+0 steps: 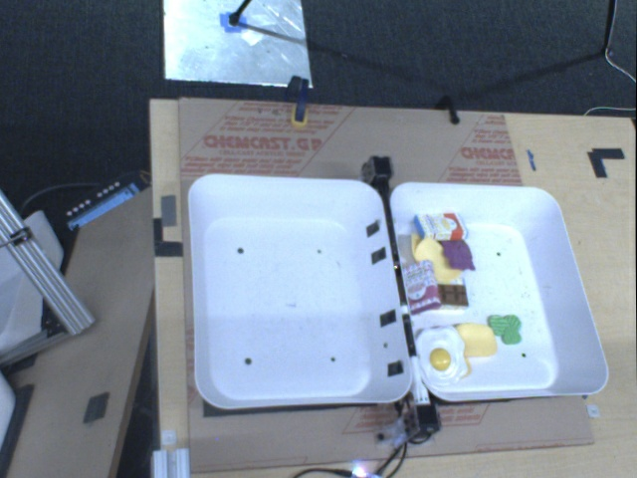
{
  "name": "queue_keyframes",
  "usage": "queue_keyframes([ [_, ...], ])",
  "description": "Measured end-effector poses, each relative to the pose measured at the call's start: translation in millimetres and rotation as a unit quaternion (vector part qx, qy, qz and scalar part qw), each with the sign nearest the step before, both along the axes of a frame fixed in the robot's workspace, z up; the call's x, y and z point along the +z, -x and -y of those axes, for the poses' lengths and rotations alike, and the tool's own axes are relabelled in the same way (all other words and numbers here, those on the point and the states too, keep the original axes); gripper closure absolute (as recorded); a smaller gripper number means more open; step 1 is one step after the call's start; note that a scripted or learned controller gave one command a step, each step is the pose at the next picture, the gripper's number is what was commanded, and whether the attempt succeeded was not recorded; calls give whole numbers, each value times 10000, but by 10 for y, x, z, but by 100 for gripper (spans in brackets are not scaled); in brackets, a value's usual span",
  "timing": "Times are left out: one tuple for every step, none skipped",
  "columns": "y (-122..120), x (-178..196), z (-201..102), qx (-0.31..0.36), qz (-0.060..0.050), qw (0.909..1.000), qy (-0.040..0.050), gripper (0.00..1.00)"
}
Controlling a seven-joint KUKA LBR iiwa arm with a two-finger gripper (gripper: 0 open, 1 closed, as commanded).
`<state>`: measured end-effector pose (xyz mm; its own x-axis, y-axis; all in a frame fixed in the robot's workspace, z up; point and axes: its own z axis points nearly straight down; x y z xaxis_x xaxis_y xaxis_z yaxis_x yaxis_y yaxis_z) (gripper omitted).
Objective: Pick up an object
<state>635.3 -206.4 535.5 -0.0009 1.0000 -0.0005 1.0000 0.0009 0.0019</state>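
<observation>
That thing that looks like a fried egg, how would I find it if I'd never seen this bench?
Start at the right white bin, where all the small toys sit bunched along its left side. Follow that cluster down to the corner nearest the camera: the fried egg lies there beside a yellow block. It alone is a flat white blob with a round yellow yolk.

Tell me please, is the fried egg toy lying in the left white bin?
No, the fried egg toy lies in the right white bin, at its near left corner.

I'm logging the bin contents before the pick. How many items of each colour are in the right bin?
Yellow: 2, piece, block
Purple: 1
Green: 1
Brown: 1
Fried egg: 1
Printed packets: 2
Total: 8
</observation>
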Motion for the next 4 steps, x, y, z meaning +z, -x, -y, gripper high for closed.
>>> queue_keyframes([
  [-345, 1, -10, 24, 15, 10000, 11, 100],
  [668, 11, -39, -13, -3, 10000, -4, 100],
  [-161, -9, -11, 27, 20, 10000, 10, 100],
  [1010, 12, 10, -19, -1, 10000, -3, 100],
])
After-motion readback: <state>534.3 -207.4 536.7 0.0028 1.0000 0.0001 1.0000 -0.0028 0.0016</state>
